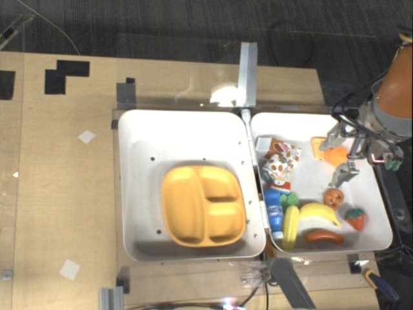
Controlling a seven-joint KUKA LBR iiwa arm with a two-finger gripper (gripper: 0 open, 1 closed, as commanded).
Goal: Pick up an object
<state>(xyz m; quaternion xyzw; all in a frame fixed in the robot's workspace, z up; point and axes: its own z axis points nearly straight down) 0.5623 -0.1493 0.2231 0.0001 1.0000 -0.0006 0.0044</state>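
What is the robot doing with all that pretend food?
The arm reaches in from the right, and its gripper hangs open over the right bin, holding nothing. Below it lie toy foods: a banana, corn, a sausage, a strawberry and a small orange ball. The left bin holds a yellow tray. No toy has been picked up yet.
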